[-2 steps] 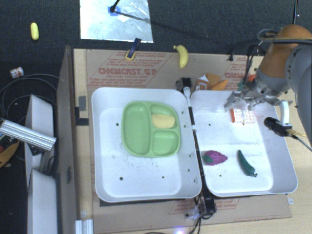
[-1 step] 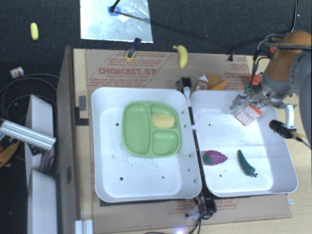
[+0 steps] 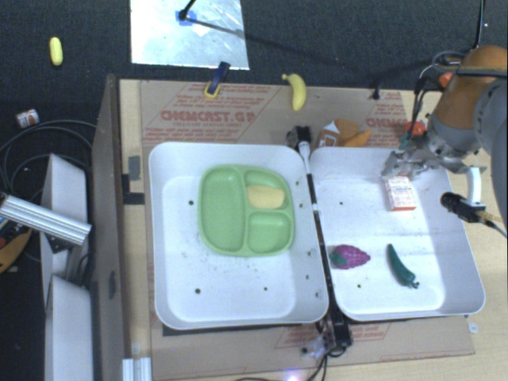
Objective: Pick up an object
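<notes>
The small white and red box point(image 3: 400, 194) lies in the right bin point(image 3: 373, 296), in its upper right part, and it is the object nearest to the gripper point(image 3: 404, 163). The gripper is just above the upper end of the box; if its fingers are apart or together, I cannot tell, and if it touches the box is also not clear.

The bench point(image 3: 238, 113) carries two shallow white bins side by side. The left bin point(image 3: 178, 292) holds a green divided plate point(image 3: 230, 213), and a pale yellow piece point(image 3: 266, 197) lies in the upper right compartment of this plate. The right bin holds the box, a purple grape-like object point(image 3: 349, 256) near its lower left and a dark green pepper point(image 3: 402, 266) to the right of it, well apart from the box.

The grey arm point(image 3: 468, 109) reaches in from the right. Behind the bins, on the bench, lie a yellow banana point(image 3: 296, 90) and an orange piece point(image 3: 355, 137).
</notes>
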`<state>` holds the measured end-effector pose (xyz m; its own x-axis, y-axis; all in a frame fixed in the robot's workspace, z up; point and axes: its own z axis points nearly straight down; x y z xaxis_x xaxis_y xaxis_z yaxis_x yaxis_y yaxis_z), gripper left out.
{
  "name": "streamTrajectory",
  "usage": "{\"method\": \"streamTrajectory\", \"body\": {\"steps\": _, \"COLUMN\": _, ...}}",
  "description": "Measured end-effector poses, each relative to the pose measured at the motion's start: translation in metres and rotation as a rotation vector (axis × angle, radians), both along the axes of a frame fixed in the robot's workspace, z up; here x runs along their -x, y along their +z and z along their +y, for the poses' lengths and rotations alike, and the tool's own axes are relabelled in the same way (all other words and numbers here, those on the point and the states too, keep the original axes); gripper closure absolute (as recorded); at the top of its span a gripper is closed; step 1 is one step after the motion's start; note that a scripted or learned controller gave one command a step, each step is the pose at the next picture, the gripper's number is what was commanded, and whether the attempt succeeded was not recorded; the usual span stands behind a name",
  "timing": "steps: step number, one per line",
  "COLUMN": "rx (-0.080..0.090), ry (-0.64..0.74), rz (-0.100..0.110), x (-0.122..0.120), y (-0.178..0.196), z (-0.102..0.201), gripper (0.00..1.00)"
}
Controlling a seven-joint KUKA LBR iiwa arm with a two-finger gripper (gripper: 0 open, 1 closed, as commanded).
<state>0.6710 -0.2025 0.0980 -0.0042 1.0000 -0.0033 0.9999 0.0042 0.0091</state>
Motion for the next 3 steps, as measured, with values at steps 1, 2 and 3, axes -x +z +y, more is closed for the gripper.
{"method": "streamTrajectory", "body": {"steps": 1, "rx": -0.003, "ry": 0.001, "rz": 0.003, "x": 0.037, "y": 0.061, "z": 0.035, "gripper": 1.0}}
{"method": "streamTrajectory", "body": {"steps": 2, "rx": -0.004, "ry": 0.003, "rz": 0.002, "x": 0.092, "y": 0.137, "z": 0.084, "gripper": 1.0}}
{"method": "streamTrajectory", "body": {"steps": 3, "rx": -0.007, "ry": 0.006, "rz": 0.01, "x": 0.117, "y": 0.123, "z": 0.155, "gripper": 1.0}}
